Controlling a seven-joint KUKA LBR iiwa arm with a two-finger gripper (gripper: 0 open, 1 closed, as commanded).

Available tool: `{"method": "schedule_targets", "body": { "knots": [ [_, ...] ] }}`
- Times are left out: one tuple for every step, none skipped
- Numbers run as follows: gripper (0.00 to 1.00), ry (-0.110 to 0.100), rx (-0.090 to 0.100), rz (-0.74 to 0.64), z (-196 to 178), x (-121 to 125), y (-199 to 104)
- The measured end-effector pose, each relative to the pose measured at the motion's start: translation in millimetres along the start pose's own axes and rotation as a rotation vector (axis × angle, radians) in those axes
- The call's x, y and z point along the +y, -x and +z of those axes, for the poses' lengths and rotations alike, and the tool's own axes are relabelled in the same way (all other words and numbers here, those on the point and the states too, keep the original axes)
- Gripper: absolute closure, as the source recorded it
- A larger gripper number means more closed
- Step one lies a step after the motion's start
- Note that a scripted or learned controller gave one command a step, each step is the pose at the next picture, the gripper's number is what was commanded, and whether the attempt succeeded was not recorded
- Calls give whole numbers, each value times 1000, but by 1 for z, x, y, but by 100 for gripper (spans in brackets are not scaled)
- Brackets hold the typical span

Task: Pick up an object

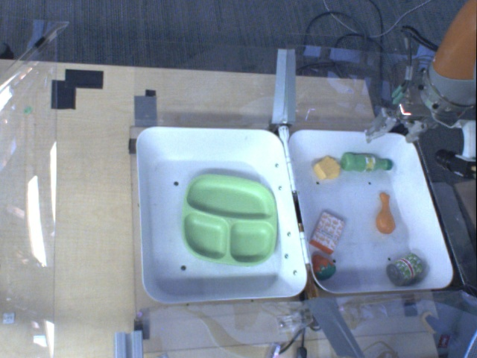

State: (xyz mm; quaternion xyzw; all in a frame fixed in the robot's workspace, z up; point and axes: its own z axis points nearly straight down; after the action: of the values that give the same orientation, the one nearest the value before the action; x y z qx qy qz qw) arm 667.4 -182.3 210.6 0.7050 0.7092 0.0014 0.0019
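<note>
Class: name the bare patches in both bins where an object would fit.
Right bin: open floor between the orange spoon and red packet. Crowded by the yellow block and green bottle. Left bin: strips around the green tray.

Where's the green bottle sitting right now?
The green bottle lies on its side near the far wall of the right bin, just right of the yellow block and above the orange spoon.
</note>
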Motion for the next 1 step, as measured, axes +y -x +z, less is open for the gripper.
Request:
{"method": "schedule_targets", "body": {
  "knots": [
    [0,-6,9,61,125,3,15]
  ]
}}
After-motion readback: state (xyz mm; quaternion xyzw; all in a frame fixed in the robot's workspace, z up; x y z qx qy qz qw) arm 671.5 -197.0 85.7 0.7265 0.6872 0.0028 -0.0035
